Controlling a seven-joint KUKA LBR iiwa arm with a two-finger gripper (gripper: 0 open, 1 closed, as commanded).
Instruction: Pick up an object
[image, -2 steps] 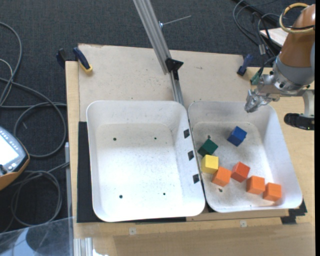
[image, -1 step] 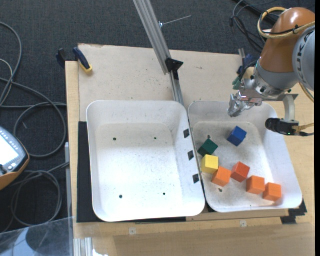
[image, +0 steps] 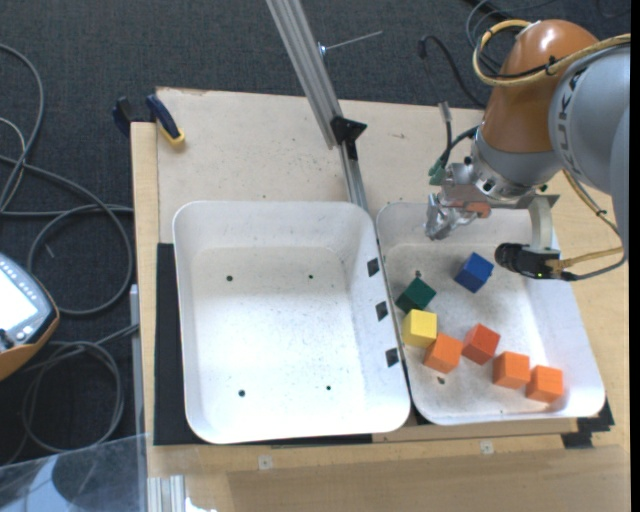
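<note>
Gripper (image: 441, 226) over the right bin's (image: 580, 340) far edge, finger spread unclear, blue cube (image: 475, 271) near, other cubes clustered along the front, left bin (image: 200, 250) roomy

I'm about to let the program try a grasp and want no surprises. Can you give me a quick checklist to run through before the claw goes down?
1. Claw carries nothing: ok, nothing seen between its tips.
2. Claw is over the right bin: ok, near its far left corner.
3. Blocks to pick are in that bin: ok, blue block, green block, yellow block and four orange ones.
4. A block lies straight under the claw: not ok, bare bin floor there.
5. Blue block stands apart: ok.
6. Yellow block stands apart: not ok, it touches an orange block.
</note>
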